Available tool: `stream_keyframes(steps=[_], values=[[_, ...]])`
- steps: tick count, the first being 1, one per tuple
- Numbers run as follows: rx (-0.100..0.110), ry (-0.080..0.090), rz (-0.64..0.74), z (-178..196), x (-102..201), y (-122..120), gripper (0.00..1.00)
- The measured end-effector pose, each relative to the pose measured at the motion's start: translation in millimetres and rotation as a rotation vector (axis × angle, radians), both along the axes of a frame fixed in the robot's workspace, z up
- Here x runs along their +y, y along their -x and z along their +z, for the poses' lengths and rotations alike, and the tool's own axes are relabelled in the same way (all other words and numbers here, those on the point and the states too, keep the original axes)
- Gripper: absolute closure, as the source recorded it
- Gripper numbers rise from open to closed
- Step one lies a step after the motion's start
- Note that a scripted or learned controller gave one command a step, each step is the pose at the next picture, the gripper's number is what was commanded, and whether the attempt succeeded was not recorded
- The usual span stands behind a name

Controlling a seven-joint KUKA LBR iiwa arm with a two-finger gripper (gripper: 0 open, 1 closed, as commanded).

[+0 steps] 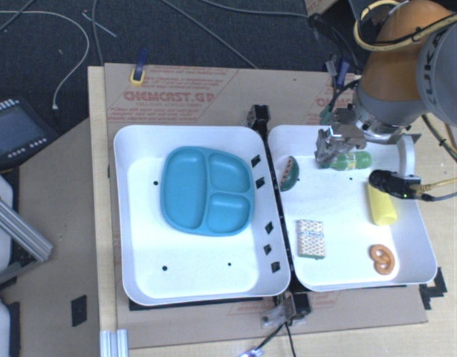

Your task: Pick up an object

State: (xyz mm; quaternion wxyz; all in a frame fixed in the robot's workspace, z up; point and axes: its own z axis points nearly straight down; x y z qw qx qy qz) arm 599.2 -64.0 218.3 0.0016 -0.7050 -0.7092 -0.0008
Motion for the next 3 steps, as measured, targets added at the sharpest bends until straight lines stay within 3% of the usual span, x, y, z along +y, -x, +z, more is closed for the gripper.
stream_keyframes(steps=[3], values=[[0.002, 0.001, -0.001, 19, 154, 41, 1.00]])
